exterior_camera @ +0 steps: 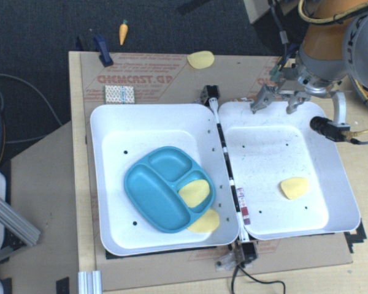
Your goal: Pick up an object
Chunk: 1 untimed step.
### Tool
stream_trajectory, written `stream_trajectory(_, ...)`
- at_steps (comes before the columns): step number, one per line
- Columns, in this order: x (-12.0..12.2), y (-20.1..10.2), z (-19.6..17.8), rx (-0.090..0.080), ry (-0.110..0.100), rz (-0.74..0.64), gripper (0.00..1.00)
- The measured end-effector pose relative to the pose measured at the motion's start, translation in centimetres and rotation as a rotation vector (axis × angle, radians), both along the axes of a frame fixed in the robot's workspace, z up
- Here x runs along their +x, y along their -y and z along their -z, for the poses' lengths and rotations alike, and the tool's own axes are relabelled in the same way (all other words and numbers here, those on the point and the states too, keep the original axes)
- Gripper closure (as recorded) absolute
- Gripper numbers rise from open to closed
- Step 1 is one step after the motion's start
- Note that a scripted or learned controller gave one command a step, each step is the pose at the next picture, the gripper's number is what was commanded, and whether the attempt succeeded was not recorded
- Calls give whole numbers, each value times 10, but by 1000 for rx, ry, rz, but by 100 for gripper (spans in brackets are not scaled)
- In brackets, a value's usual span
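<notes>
A: What lies nearest in the left bin?

B: A flat yellow piece close to the near right corner, partly tucked under the edge of the blue divided plate. The plate sits right of the bin's middle, turned at a slant. A second yellow piece rests in its small right compartment.

A: How much room is left around the plate?

B: Bare white floor runs along the left wall and the far wall. The plate's right edge comes near the seam where the two bins meet.

A: And the right bin?

B: One yellow wedge lies on its floor, toward the near right, apart from every wall. The rest of that floor is open white, to the left and on toward the far wall.

A: Where is the gripper?

B: Over the far rim of the right bin, well apart from the wedge. Its two fingers stand spread, with nothing between them. The arm rises behind it at the far right.

A: Anything beyond the bins?

B: On the brown board, a small patterned packet near the left bin's far left corner, another yellow piece at the far edge, and a blue clip at the far left corner. A little orange carrot lies on the dark carpet past it.
</notes>
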<state>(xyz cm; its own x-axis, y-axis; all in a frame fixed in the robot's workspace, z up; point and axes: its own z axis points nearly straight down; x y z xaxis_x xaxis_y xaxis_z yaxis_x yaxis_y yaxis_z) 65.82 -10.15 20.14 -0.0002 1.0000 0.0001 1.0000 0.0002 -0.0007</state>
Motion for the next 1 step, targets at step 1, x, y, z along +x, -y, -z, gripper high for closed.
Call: stream_trajectory(1, -26, 55, 117, -1, 0, 1, 0)
